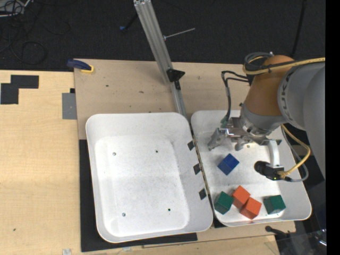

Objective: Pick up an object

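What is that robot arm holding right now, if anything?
Nothing that I can see. The gripper hangs over the right bin, above the blue cube, which lies on the bin floor, apart from it.

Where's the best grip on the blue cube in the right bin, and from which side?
Probably straight down from above, fingers on two opposite side faces of the blue cube. It lies alone on the right bin floor, turned diamond-wise to the bin's walls, so rotate the gripper to match. Open floor surrounds it; the orange and green blocks sit apart, nearer the camera.
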Motion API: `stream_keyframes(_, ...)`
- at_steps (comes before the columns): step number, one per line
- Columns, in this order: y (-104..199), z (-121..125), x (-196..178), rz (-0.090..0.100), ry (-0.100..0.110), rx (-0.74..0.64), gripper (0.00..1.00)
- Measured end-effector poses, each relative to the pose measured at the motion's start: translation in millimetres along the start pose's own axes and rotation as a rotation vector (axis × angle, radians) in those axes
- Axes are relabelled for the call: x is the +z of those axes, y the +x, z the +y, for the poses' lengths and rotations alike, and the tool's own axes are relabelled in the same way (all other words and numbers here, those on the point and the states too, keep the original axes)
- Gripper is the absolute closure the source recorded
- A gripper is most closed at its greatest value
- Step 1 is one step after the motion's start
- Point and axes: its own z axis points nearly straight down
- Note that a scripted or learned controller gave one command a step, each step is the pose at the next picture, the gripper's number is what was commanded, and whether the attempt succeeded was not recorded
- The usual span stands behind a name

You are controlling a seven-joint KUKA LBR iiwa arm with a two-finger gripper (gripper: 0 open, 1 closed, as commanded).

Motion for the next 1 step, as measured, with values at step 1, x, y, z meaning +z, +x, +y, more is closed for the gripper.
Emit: stream_keyframes(1,0.9,0.8,32.2,-0.001,-0.009,0.001,0.0)
